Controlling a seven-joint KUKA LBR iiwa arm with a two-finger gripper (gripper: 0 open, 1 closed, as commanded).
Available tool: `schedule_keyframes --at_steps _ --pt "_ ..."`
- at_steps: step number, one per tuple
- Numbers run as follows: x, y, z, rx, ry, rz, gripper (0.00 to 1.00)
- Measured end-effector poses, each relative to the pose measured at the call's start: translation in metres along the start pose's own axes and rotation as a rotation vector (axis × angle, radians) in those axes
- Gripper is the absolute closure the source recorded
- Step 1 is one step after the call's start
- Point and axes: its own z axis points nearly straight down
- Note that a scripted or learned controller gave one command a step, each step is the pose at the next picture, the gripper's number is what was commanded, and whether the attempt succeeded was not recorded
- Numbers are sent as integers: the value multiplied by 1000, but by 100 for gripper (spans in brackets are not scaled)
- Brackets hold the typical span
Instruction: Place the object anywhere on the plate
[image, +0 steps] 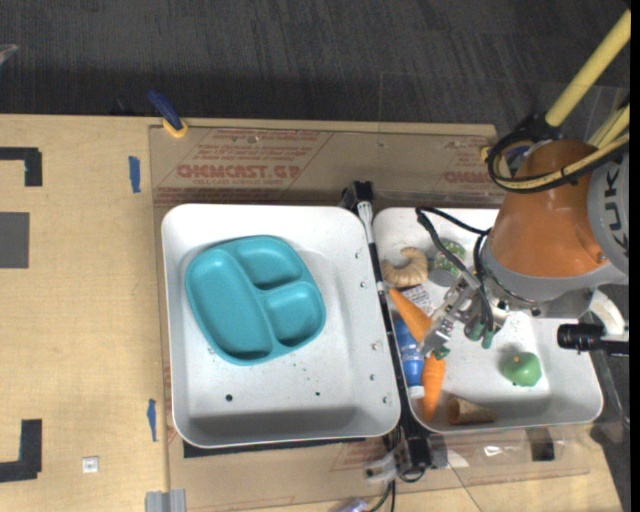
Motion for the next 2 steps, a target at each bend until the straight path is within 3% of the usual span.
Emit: schedule_keyframes --at_steps 1,2 --pt "43 47 -59 -5 -2 107 100" --pt "61 136 -50 -4 2 61 100"
